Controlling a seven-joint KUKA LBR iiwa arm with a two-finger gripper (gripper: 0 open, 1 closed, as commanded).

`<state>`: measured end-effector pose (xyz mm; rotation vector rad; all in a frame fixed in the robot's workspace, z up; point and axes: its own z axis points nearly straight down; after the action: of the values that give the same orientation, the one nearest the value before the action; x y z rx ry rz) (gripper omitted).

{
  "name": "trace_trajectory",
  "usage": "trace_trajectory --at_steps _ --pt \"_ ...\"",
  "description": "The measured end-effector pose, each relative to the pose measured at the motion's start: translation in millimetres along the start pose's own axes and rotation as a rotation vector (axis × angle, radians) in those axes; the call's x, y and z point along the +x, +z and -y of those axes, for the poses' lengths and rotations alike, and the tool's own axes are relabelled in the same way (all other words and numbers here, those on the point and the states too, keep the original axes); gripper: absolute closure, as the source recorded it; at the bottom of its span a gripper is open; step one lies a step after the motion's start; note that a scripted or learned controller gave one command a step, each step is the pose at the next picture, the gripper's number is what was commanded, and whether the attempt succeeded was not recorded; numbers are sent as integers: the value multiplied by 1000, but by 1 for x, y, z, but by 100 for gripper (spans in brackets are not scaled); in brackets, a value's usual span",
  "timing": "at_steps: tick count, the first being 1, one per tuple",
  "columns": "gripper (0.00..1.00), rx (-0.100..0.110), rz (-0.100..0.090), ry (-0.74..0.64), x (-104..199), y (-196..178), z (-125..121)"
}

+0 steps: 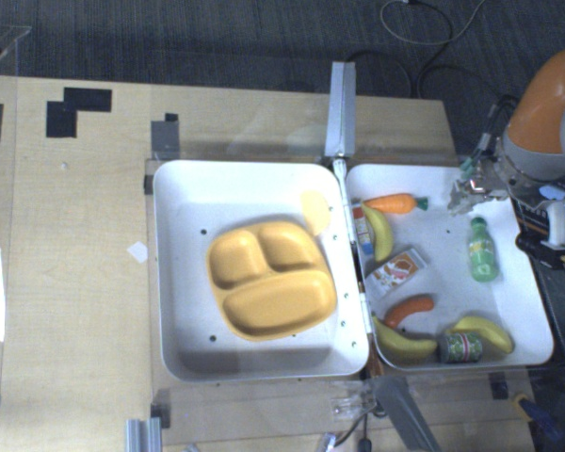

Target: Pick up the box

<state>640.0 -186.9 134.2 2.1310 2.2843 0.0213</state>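
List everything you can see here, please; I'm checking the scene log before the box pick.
left bin: 1, white, left half of the bench
right bin: 1, white, beside the left bin
tray: 1, yellow, three compartments, in the left bin
box: 1, white and red, lying tilted in the middle of the right bin
carrot: 1, orange, top of the right bin
bananas: 3, yellow, one at the right bin's left wall, two along its front
sausage-like piece: 1, red-orange, below the box
bottle: 1, green, right part of the right bin
can: 1, green, front of the right bin
arm: 1, grey with orange band, at right
gripper: 1, over the right bin's top right corner
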Motion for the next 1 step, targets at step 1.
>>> trace_trajectory --at_steps 1 --pt "100 13 -7 12 -9 40 48"
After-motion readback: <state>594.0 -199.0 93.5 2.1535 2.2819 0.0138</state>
